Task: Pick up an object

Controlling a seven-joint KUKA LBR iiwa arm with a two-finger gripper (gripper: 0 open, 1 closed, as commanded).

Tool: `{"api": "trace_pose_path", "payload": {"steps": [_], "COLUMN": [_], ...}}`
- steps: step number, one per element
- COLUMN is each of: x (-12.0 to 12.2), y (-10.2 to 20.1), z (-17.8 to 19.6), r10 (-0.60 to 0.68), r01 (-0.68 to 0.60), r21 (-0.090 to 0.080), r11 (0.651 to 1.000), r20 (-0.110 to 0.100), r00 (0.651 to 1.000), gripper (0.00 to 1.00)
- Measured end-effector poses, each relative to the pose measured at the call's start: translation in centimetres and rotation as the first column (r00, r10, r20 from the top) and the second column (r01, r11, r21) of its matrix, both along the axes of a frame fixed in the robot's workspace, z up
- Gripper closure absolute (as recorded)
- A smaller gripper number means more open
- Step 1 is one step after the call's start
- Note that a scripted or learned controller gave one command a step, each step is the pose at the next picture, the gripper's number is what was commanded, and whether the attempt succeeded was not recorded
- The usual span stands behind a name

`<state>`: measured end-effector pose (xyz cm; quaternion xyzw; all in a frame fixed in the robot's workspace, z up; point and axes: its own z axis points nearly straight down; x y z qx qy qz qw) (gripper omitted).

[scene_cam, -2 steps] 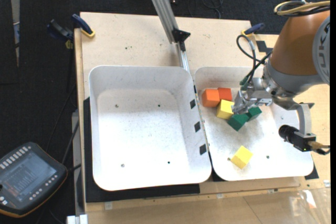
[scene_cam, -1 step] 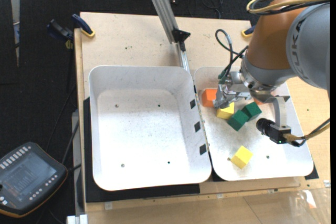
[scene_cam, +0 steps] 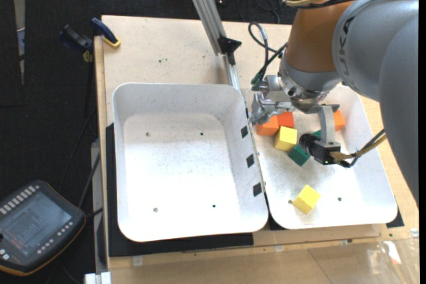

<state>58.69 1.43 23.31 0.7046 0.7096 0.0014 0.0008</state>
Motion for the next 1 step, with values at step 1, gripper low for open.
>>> {"api": "trace_pose_path", "payload": {"steps": [1], "x": [2.06], "y": [5.0], "z": [1.14], "r10": [0.001], "r01": [-0.001], "r21": [0.001], "r11": [1.0], "r20": [0.001], "r00": [1.0], "gripper": [1.0]}}
